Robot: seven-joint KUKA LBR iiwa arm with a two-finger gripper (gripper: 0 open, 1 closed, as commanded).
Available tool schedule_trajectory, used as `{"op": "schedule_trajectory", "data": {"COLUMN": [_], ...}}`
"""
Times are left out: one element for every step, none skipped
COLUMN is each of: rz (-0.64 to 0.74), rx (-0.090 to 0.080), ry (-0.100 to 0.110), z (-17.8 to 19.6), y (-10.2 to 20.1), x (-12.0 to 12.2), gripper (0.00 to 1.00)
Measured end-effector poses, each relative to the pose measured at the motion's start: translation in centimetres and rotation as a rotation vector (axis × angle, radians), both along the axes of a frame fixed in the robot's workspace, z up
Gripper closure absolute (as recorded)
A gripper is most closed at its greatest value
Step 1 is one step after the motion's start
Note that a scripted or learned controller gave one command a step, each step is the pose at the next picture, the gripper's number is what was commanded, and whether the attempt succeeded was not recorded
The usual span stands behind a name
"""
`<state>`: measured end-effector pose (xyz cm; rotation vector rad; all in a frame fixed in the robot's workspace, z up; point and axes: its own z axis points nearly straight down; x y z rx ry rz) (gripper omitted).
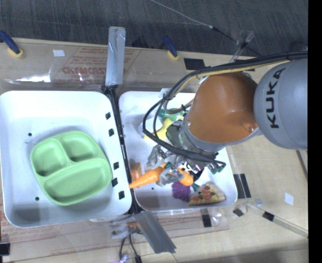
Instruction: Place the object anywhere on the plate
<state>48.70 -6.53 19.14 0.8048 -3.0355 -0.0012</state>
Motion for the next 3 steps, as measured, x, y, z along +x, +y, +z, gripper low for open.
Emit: {"op": "schedule_trajectory", "data": {"rz": [-0.222, -0.254, -0.257], "rx": [0.001, 0.001, 0.000], "ry": [-0.003, -0.003, -0.003], "z": [0.9, 2.1, 2.1], "y": [9.4, 18.3, 18.1], "x": [2.9, 7.3, 7.3], "gripper": [1.00, 1.00, 0.00]}}
